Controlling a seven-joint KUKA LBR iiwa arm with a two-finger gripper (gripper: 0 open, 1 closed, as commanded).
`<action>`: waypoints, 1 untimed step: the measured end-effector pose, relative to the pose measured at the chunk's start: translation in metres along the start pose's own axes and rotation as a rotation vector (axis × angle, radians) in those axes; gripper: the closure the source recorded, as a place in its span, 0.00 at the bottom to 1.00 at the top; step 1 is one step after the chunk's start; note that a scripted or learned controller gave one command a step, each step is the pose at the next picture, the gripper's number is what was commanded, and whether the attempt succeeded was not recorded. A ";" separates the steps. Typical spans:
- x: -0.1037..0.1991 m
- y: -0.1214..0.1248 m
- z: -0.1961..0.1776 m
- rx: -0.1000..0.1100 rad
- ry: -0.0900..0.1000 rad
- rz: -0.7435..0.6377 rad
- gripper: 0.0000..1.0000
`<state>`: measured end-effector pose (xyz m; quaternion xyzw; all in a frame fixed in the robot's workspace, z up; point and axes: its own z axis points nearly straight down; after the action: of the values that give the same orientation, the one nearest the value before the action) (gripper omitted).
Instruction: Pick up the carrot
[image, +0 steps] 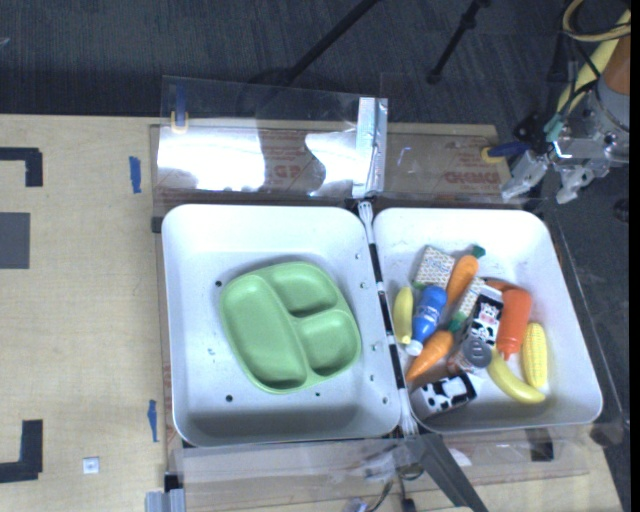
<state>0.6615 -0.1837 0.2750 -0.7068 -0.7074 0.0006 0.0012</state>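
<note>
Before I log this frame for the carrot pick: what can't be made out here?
- Claw, camera view: small and blurred at upper right, open or shut unclear.
- Lower carrot: partly covered by the blue bottle.
- Printed labels on the small box: too small to read.

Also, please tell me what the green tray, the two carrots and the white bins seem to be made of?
Green tray: probably moulded plastic, matte, going by its even colour and rounded compartments.
Upper carrot and lower carrot: likely toy plastic, smooth and uniformly orange; rubber is possible.
Left bin and right bin: seemingly thin white plastic, slightly glossy, with soft highlights on rounded corners.
</note>
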 end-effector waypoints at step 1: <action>0.028 0.006 0.151 -0.001 0.000 -0.047 0.00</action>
<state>0.6669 -0.1556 0.1242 -0.6900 -0.7238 0.0004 0.0006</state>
